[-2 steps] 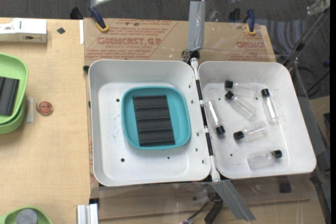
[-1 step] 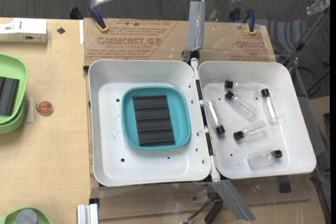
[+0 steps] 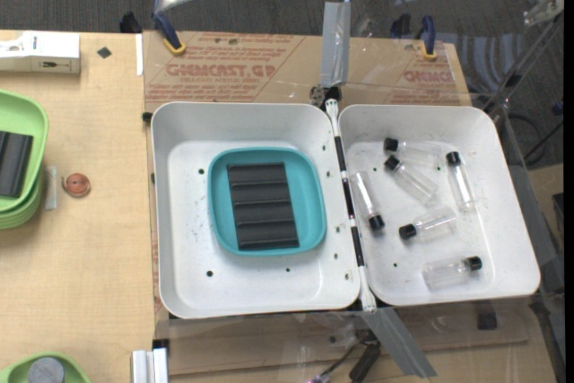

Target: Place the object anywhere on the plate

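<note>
A teal square plate (image 3: 309,202) sits in the middle of the left white bin (image 3: 179,220). On it lies a black ribbed block (image 3: 261,204), lengthwise and centred. The right white bin (image 3: 502,193) holds several clear vials with black caps: one against the left wall (image 3: 366,200), two near the top (image 3: 408,175), one upright on the right (image 3: 460,179), one in the middle (image 3: 426,226) and one near the front (image 3: 451,270).
Brown cardboard (image 3: 242,67) lies behind the bins, held by clamps (image 3: 169,36). On the wooden bench to the left stand a green tray (image 3: 22,159), a white box (image 3: 38,52) and a small orange disc (image 3: 76,184).
</note>
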Controlling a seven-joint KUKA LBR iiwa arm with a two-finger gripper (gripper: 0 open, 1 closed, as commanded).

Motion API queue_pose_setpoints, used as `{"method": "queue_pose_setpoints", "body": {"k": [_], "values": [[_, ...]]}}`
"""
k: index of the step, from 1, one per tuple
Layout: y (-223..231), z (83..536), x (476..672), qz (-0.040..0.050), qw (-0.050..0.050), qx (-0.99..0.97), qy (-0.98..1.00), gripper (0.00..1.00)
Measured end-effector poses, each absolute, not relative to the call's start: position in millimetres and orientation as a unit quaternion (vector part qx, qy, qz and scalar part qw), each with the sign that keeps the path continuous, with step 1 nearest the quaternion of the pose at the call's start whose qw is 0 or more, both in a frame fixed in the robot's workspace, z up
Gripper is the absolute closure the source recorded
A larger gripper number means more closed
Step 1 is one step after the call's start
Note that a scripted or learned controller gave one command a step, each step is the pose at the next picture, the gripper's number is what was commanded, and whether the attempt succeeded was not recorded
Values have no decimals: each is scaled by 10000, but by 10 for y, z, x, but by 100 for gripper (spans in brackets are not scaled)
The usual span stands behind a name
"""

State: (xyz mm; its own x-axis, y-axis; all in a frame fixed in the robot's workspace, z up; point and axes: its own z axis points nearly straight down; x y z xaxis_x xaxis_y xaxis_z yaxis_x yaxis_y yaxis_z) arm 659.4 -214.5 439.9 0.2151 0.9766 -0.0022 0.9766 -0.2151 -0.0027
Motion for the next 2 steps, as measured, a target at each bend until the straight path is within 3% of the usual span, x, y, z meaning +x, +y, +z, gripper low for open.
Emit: {"method": "queue_pose_setpoints", "body": {"k": [2], "values": [[-2145, 4399, 6594, 17, 4, -7795, -6264, 0]]}}
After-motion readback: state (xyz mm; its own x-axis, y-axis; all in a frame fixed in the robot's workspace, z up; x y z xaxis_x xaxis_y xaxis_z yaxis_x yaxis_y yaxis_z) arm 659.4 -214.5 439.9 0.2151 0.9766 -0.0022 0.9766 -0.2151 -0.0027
